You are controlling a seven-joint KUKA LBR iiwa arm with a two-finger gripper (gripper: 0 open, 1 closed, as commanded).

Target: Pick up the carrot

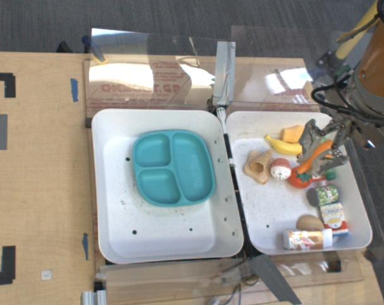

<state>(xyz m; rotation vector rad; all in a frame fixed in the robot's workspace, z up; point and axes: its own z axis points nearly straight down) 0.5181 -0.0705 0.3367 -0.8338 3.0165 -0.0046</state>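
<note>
- Over the far right side of the right bin (268,234), the gripper (320,146) is being held low among the toys; whether it is clenched or released cannot be told, since grey metal and orange are being seen overlapped there.
- Directly at the gripper, the carrot (308,161) is being seen lying at a slant, its lower end being pressed against a red tomato (299,180).
- The carrot is being judged a light, stiff, smooth plastic toy that is likely to slip, so a hold across the middle of its length is being advised.
- Close neighbours are being counted as a risk: a banana (282,146), an orange wedge (292,133), a red-and-white ball (280,168) and a tan cone (258,165).
- Nearer the camera, a dark can (324,195), a small carton (332,215), a brown potato (309,222) and a lying bottle (306,238) are being kept in the same bin.
- Beside it, the left bin (116,227) is being occupied by a teal divided plate (174,168).
</note>
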